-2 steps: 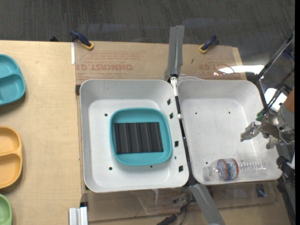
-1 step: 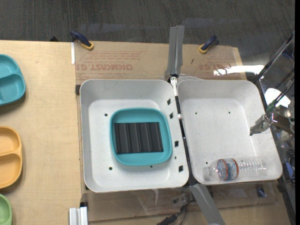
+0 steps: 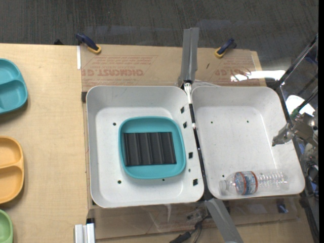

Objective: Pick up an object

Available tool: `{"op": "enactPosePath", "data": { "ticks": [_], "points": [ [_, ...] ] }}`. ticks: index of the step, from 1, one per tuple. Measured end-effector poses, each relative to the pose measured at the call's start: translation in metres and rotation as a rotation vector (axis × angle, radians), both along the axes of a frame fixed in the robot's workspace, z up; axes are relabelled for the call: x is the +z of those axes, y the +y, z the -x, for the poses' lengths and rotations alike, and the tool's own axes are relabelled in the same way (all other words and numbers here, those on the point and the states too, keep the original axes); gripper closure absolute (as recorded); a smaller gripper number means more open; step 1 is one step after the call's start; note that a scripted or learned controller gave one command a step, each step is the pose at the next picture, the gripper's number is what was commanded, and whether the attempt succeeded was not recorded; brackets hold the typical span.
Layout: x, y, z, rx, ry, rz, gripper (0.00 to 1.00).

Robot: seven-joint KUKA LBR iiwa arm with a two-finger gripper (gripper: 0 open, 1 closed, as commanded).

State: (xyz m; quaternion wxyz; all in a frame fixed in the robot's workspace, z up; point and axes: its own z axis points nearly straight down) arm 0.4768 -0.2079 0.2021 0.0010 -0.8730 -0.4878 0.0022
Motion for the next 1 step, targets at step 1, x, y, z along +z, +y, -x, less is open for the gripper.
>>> {"op": "enactPosePath", "data": {
  "ticks": [1],
  "points": [
    [0.0126,-0.0047,0.0000,-0.077,0.000,0.000,0.00]
  ]
}}
